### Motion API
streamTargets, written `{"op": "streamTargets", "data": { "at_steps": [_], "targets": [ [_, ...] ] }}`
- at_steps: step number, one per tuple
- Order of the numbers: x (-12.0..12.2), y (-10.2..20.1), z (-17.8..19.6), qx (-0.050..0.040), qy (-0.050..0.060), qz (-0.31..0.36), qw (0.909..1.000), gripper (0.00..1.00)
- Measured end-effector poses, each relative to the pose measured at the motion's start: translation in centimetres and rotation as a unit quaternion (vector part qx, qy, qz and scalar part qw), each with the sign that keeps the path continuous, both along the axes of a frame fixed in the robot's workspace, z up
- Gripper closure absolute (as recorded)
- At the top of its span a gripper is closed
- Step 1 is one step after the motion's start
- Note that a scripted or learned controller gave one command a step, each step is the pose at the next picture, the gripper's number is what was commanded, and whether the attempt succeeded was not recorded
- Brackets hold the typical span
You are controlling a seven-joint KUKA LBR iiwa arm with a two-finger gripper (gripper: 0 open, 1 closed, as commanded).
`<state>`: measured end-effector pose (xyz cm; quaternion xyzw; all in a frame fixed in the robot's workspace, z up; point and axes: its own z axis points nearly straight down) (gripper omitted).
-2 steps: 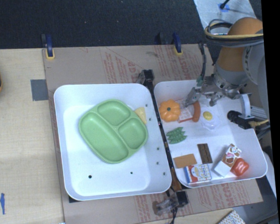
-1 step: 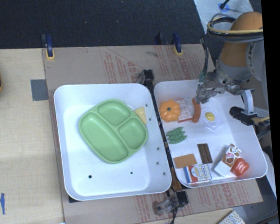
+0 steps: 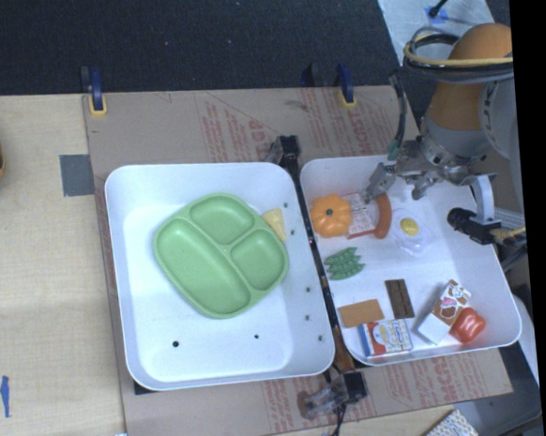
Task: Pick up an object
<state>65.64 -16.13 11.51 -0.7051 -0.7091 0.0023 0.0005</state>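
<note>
My gripper [image 3: 398, 184] hovers over the back part of the right bin [image 3: 499, 270], fingers spread open with nothing between them. Just below its left finger [image 3: 377, 183] lies a red-orange sausage [image 3: 383, 216]. An orange pumpkin [image 3: 330, 214] sits to the left of the sausage, beside a small pale packet [image 3: 359, 222]. A little yellow piece [image 3: 408, 225] on a clear wrapper lies under the gripper's right side.
Toward the front of the right bin lie a green pea pod [image 3: 343, 263], a brown cracker [image 3: 360, 313], a dark bar [image 3: 399, 297], a small box [image 3: 390, 336] and a red-and-white carton [image 3: 452, 314]. The left bin [image 3: 138, 298] holds a green divided plate [image 3: 220, 253] and a yellow piece [image 3: 273, 223].
</note>
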Motion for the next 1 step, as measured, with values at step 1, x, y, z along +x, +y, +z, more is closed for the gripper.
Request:
{"op": "streamTargets", "data": {
  "at_steps": [1],
  "targets": [
    [0.16,-0.77,-1.94,0.0002,-0.002,-0.001,1.0000,0.00]
  ]
}}
